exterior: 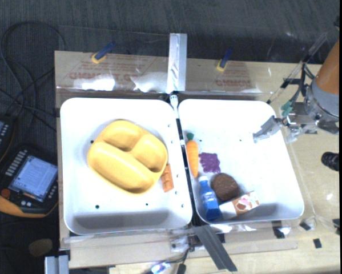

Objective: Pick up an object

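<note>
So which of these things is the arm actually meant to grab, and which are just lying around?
Part of the job (in the bins, any could be picked):
- yellow bread-shaped toy
- carrot
- purple piece
- brown ball
- blue bottle
- small carton
- gripper, over the right bin

Just lying about:
- handheld controller
- black cables
- blue clips

yellow lump: we see it large and rounded, in the left bin's middle
orange piece: just beside the lump's right edge
carrot: lengthwise along the right bin's left wall
purple thing: beside the carrot
blue bottle: near the front-left corner
brown ball: touching the bottle
carton: front wall, tilted
</note>
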`<state>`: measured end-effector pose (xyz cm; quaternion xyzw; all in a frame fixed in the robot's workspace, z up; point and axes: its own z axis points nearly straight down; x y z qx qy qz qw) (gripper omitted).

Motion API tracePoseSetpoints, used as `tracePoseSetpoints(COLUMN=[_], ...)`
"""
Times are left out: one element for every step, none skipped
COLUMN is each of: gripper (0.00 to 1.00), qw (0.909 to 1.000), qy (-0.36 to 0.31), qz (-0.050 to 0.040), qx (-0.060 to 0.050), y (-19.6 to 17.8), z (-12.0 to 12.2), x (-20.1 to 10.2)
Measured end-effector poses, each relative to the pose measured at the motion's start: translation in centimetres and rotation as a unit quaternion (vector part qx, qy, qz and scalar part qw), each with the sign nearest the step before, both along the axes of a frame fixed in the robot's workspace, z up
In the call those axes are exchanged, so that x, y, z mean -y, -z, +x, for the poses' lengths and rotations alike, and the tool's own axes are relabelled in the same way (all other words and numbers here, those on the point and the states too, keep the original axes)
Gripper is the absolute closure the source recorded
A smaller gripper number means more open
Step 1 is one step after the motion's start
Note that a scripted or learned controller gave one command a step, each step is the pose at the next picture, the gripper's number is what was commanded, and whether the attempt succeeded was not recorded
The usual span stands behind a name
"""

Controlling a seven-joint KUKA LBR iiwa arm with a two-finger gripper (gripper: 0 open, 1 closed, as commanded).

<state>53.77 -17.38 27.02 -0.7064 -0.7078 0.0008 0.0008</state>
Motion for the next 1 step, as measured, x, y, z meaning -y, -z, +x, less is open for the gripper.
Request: tracePoseSetpoints(gripper=[0.00], qw=[0.9980], qy=[0.063], qz=[0.0009], qx=[0.000], y=[2.54], z=[-0.69], x=[-0.80])
